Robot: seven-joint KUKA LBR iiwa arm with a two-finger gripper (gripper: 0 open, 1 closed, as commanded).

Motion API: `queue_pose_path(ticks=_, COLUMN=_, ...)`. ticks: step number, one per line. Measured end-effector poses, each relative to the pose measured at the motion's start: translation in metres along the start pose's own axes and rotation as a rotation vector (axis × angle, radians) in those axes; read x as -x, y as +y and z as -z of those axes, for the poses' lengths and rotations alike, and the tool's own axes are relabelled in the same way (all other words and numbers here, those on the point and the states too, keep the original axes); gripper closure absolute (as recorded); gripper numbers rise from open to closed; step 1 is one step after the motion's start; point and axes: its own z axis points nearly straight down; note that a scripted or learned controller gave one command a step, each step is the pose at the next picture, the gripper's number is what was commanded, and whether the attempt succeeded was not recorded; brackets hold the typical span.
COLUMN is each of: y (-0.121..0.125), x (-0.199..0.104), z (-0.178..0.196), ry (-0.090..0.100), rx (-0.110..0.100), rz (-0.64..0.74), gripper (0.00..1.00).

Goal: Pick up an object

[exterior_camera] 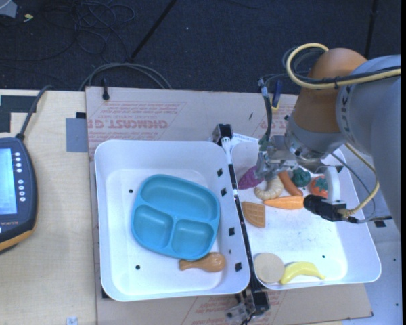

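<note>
My gripper (269, 170) hangs low over the back of the right bin (352, 263), right above a cluster of toy food. Under and beside it lie a purple piece (250, 178), a beige lump (266, 191), an orange carrot (285, 202), a second orange piece (290, 183), a teal item (302, 177) and a red one (319, 185). A waffle-like wedge (254, 214) lies just in front of them. The gripper's tips are among the cluster, and I cannot see anything held between them.
The left bin (115, 263) holds a blue divided plate (175, 215) and a tan drumstick (204, 263). A cream disc (269, 267) and a yellow banana (302, 271) lie at the right bin's front. A tablet (7, 185) rests at the far left.
</note>
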Motion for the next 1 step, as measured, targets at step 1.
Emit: queue_pose_path(ticks=1, y=-0.1055, x=-0.059, z=0.0639, ry=0.002, rx=-0.015, rz=-0.007, gripper=1.0)
